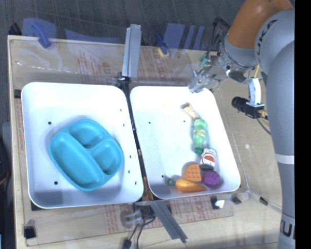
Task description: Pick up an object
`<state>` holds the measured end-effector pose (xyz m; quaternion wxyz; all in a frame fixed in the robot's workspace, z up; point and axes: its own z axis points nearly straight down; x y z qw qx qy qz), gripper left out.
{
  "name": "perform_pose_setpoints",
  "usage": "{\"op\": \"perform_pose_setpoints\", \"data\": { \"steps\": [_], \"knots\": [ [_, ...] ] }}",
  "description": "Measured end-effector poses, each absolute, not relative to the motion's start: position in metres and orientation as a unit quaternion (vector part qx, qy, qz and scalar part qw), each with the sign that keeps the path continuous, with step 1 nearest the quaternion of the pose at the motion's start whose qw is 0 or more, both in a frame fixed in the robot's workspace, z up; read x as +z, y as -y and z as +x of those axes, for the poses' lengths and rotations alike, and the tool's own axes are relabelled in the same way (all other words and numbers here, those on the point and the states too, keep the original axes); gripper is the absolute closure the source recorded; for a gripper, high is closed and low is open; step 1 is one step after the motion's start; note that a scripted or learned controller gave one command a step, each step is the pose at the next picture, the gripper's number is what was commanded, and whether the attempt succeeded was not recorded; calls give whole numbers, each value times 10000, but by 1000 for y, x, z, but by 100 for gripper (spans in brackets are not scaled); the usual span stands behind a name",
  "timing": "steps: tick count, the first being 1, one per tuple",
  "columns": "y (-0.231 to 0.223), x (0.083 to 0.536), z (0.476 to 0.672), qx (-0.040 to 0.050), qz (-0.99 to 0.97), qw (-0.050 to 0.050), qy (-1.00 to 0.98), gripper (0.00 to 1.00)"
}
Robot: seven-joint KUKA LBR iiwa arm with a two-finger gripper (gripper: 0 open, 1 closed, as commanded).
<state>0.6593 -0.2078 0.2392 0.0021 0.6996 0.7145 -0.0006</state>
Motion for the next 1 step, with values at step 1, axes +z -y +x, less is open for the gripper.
{"op": "perform_pose_setpoints", "data": {
  "steps": [1],
  "knots": [
    [207, 250, 660, -5, 6977, 35, -7164, 100]
  ]
}}
